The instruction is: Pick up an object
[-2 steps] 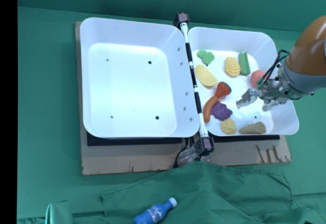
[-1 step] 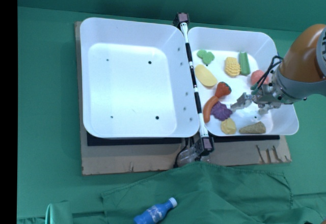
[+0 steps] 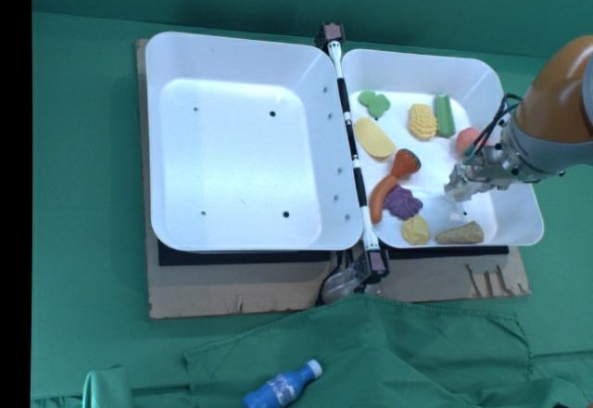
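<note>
The right bin (image 3: 482,82) holds several toy foods: a green leafy piece (image 3: 374,103), a yellow corn cob (image 3: 422,121), a green stick (image 3: 445,115), a yellow slice (image 3: 374,138), an orange carrot with a red top (image 3: 389,185), purple grapes (image 3: 402,203), a yellow lemon-like piece (image 3: 416,230), a tan wedge (image 3: 460,234) and a pink-red ball (image 3: 467,140) partly hidden by the arm. My gripper (image 3: 460,191) hangs low over the bin's right part, between the ball and the tan wedge, close to the bin floor.
The left bin (image 3: 241,151) stands beside it, joined by a black-and-white divider (image 3: 350,146). Both rest on cardboard (image 3: 232,299) over green cloth. A blue bottle (image 3: 283,385) lies on the cloth at the front.
</note>
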Robot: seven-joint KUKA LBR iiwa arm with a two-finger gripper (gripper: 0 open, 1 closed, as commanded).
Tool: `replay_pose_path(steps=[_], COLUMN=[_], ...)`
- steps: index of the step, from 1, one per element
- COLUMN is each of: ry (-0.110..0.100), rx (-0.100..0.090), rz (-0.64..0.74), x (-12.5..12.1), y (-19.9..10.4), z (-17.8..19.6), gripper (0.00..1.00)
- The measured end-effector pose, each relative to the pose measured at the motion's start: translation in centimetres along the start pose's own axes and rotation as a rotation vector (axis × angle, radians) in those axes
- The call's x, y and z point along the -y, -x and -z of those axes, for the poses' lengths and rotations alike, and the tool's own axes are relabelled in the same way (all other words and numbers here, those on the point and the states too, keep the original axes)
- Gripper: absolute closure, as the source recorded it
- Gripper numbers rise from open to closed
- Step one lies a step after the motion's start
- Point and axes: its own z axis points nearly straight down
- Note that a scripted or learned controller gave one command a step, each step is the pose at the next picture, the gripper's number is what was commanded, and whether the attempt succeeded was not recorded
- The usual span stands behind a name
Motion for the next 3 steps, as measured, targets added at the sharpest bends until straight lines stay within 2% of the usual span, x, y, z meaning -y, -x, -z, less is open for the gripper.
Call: replay_pose_path(steps=[1, 2, 3], ry=[-0.012, -0.012, -0.011], rx=[-0.003, -0.003, -0.004], rz=[0.005, 0.005, 0.006], x=[0.1, 0.4, 0.4], y=[1.2, 1.5, 1.4], z=[5.3, 10.0, 16.5], gripper=[1.0, 1.0, 1.0])
